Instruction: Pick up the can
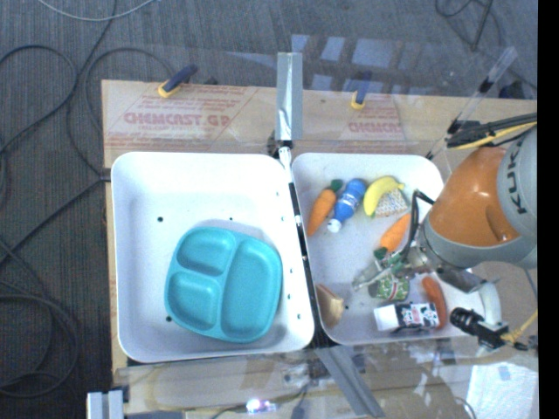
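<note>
**Gripper down in the right bin, going for the can**

The gripper (pixel 395 267) sits low over the green can (pixel 390 279) near the right bin's (pixel 367 160) front edge, presumably lining up. Can't tell if it's actually gripping anything.

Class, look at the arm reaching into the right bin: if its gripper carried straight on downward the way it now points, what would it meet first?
Most likely the green-patterned can, lying right under the gripper in the right bin. Depth is hard to judge from above.
</note>
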Tool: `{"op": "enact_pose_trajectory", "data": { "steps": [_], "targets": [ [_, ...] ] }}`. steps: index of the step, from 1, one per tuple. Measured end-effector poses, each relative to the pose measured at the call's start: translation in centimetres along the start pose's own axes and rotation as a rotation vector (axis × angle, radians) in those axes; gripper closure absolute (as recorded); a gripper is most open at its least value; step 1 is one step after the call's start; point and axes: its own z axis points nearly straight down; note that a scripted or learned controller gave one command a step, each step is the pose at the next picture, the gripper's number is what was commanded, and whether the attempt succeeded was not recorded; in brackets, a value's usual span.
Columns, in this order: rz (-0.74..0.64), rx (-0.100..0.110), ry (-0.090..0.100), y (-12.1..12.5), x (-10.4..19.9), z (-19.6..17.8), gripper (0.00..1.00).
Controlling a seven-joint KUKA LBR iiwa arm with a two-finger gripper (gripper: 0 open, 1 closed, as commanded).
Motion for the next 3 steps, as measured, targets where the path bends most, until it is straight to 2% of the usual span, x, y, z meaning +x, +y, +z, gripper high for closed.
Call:
{"op": "enact_pose_trajectory", "data": {
  "steps": [1,2,3],
  "targets": [
    [-0.001,0.0,0.003,0.1,0.2,-0.8,1.0],
    [-0.006,0.019,0.006,-0.6,0.2,-8.4,1.0],
    [-0.006,0.019,0.007,-0.6,0.2,-8.4,0.0]
  ]
}}
